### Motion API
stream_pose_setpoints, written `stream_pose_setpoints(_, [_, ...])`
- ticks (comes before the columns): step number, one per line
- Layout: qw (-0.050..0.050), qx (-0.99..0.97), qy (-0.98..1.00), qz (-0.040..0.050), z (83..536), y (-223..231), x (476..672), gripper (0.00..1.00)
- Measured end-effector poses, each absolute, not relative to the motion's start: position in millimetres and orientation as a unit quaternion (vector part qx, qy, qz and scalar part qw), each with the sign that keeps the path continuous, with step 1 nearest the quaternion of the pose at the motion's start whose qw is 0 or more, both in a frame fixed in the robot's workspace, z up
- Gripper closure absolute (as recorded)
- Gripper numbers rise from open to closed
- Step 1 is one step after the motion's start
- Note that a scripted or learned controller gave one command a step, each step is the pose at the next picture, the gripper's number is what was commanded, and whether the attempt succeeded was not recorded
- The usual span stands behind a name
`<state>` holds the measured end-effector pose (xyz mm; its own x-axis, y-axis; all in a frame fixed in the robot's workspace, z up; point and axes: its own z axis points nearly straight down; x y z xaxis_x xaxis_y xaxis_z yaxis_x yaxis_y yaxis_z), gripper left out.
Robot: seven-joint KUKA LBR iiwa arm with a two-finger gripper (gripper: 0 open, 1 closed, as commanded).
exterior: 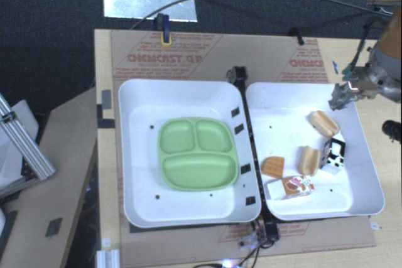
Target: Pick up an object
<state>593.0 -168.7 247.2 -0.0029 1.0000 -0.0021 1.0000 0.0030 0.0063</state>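
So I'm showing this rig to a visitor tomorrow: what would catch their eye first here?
Most likely the green tray, the one bright thing, lying flat in the left bin. Next, the cluster in the right bin: two tan rolls, an orange wafer, a packet and a black-and-white piece. The gripper sits at that bin's far right corner, above the rolls.

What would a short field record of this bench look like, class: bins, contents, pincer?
left bin: green divided plate
right bin: two tan bread rolls, orange cracker, red-and-white packet, black-and-white item
pincer: above the right bin's far right corner, nothing seen held
task state: no object lifted yet
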Motion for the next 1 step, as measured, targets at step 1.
stream_pose_setpoints(1, [0.003,0.705,0.709,0.0020,301.8,-169.0,594.5,1.00])
